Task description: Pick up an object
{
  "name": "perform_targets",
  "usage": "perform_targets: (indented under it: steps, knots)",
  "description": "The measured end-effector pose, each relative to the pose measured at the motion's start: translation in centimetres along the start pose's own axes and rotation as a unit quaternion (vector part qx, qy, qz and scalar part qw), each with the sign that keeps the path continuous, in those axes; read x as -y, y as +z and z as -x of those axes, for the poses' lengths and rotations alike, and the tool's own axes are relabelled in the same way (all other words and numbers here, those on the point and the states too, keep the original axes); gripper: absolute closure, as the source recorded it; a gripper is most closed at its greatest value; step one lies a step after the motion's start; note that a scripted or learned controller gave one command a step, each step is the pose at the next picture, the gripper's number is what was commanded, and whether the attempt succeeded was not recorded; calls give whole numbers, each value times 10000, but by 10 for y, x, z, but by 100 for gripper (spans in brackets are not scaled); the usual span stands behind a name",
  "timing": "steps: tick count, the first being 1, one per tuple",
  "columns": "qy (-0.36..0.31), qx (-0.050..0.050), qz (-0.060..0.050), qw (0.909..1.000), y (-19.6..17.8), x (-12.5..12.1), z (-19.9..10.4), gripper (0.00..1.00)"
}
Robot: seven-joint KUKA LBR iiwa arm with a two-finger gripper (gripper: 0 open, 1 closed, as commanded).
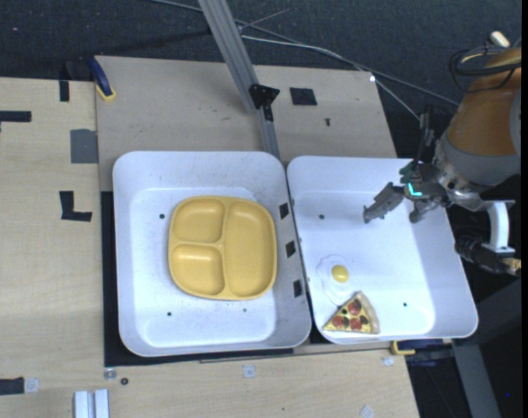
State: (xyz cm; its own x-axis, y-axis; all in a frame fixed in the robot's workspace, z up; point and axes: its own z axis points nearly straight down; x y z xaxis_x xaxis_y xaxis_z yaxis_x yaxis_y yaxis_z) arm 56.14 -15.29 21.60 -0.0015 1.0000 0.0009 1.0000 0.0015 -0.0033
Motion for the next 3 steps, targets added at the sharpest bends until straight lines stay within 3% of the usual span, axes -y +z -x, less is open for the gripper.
perform_targets:
  steps: [1,3]
  knots:
    - [-1,2,8,10000,-1,0,0,0]
    - [-3,3,-11,10000,114,-5,-7,0]
